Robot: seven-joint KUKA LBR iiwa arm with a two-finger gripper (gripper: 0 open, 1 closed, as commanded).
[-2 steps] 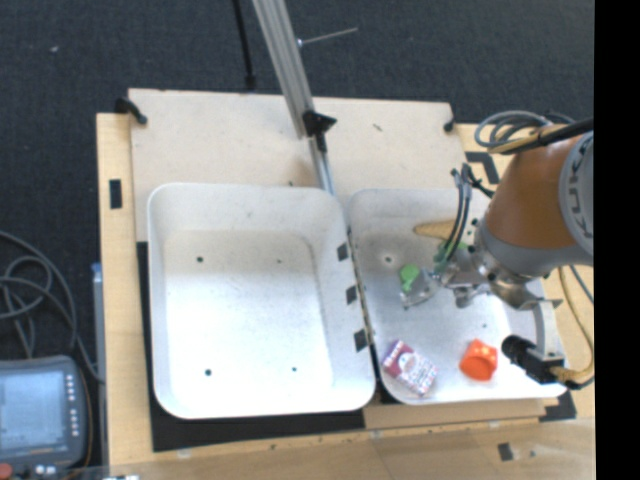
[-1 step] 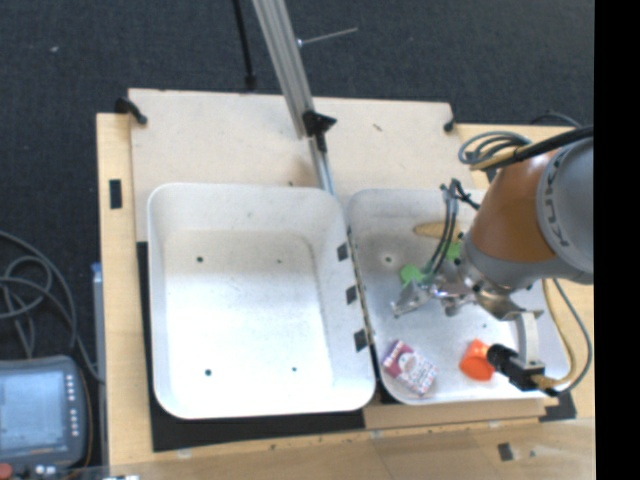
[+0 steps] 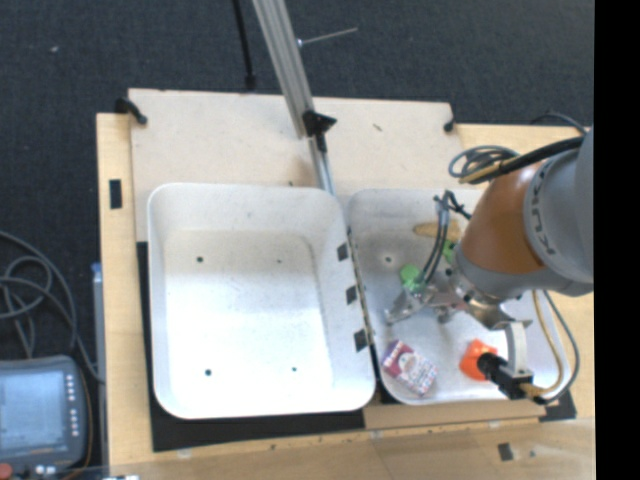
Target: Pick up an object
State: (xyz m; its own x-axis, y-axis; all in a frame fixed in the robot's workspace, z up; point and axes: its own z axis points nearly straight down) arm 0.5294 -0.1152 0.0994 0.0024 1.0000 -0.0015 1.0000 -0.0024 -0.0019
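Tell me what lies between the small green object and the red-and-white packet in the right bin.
In the camera view, bare white bin floor separates the small green object from the red-and-white packet.

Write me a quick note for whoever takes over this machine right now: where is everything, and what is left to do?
Gripper: down inside the right bin, reaching in from the right; whether it grips anything cannot be told from this view.
Things: a green object just beside the gripper, a red-and-white packet near the bin's front edge, an orange object to the packet's right, a tan piece toward the back.
Left bin: white, beside the right bin.
Done: arm is lowered among the items.
Left: nothing visibly lifted yet; a pick remains to be confirmed.
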